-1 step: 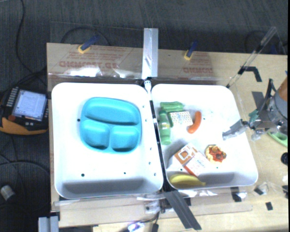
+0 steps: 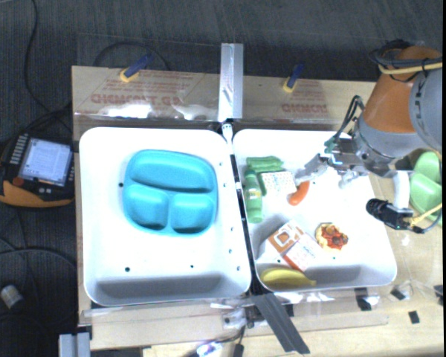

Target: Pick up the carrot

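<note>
The carrot (image 2: 299,193) is a small orange piece lying on the floor of the right bin (image 2: 372,255), near its middle and toward the back. My gripper (image 2: 320,172) reaches in from the right and hangs low over the bin, just right of and above the carrot. Its nearest grey tip ends right at the carrot's upper end. From this angle I cannot tell whether it touches the carrot. The orange band of the arm (image 2: 394,103) sits at the bin's far right corner.
Left of the carrot lie a green packet (image 2: 264,163), a pale box (image 2: 276,181) and a green bottle (image 2: 253,198). An orange-white carton (image 2: 293,248), a banana (image 2: 286,277) and a pizza toy (image 2: 332,235) sit nearer the front. The left bin (image 2: 104,274) holds a blue divided tray (image 2: 169,190).
</note>
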### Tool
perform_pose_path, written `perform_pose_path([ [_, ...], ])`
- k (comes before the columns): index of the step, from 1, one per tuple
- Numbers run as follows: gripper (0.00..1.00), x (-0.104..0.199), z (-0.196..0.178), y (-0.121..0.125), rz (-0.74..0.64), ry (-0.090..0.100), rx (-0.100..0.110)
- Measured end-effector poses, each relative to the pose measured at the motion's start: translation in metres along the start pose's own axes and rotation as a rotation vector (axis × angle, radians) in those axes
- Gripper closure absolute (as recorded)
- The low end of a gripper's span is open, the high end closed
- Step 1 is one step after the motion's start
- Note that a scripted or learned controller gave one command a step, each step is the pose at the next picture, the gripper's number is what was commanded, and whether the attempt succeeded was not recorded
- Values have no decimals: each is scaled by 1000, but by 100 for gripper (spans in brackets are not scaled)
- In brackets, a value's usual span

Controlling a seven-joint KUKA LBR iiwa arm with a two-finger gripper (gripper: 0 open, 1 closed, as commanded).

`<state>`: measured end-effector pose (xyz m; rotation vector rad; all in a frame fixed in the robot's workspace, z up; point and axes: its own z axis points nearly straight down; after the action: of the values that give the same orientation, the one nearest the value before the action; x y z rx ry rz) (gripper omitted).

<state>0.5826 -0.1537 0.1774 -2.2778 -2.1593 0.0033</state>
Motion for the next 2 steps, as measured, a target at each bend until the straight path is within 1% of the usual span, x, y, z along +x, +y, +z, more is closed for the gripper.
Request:
perform_pose_path([
  [1, 0, 94, -6, 16, -386, 0, -2],
  [2, 0, 43, 67, -48, -388, 0, 1],
])
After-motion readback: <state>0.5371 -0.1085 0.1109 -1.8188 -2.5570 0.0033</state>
